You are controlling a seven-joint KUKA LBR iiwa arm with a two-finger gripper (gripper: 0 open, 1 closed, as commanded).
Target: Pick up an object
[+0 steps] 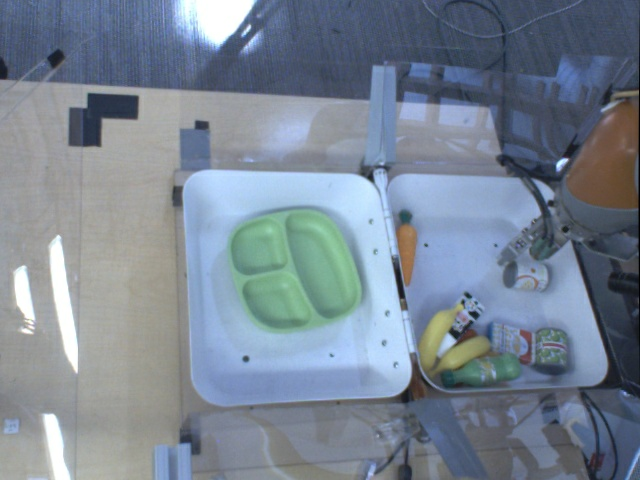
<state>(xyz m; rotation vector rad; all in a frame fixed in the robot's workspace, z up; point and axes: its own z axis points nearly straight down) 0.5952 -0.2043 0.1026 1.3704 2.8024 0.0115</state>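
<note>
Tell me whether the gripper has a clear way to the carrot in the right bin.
Probably yes. The carrot lies alone by the divider, with bare bin floor between it and the gripper.

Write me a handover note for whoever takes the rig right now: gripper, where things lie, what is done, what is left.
Gripper: low in the right bin, just above a small white cup lying on its side; nothing seen held.
Right bin: carrot by the left wall; bananas, green bottle, two small packs and a black-and-white toy along the front.
Left bin: green divided plate.
Done: nothing lifted yet.
Left: grasp one object, likely the cup, and raise it.
</note>
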